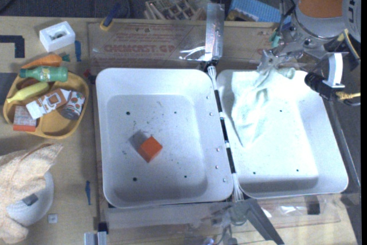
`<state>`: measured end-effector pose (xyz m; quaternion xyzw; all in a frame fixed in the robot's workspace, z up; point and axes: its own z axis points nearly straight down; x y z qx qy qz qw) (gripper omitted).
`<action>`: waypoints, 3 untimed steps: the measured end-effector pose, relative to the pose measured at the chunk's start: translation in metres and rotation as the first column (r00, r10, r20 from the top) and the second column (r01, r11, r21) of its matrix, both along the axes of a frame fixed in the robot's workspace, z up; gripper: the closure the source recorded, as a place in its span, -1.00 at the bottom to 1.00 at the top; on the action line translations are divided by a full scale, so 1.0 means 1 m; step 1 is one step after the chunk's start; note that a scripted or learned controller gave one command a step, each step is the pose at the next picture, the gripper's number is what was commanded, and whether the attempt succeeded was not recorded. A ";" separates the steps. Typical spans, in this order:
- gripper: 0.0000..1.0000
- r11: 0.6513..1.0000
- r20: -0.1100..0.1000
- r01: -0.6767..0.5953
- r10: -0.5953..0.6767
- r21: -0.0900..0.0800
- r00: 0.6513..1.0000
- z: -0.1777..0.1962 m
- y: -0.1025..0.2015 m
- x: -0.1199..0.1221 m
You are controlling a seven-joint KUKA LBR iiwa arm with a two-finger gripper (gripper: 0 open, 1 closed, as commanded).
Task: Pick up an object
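Cloth [252, 106] is hanging from my gripper [274, 63], a pale, thin piece with a light green tint. My gripper is closing on its upper corner, and I am seeing the fabric pinched between the fingers at the far edge of the right bin [321, 181]. From that corner the cloth is falling downward and to the left of my gripper, and its lower part is resting in folds on the bin floor, close to the wall between the two bins.

I am judging that the cloth is very light and fully soft. It is not keeping any shape, so it is stretching into a long strip under the gripper. The risk, I think, is not weight but slipping: a thin corner can slide out from between the fingers if only a little fabric is caught. A thicker bunch of folds would give a safer hold than one single edge.

Well apart from my gripper, in the left bin [114, 181], an orange block [151, 149] is lying beside a small grey piece [138, 139]. These look stiff and compact, and they would need a hold across two opposite flat sides.

Part of the cloth is touching the bin, so the pick is not yet complete.
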<state>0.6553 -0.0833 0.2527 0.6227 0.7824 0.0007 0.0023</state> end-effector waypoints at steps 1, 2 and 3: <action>1.00 0.992 -0.001 0.126 -0.126 0.000 0.992 0.074 -0.038 0.012; -1.00 0.992 0.000 0.125 -0.125 0.000 0.992 0.074 -0.037 0.012; -1.00 0.999 -0.003 0.044 -0.044 0.001 0.999 -0.067 0.020 0.006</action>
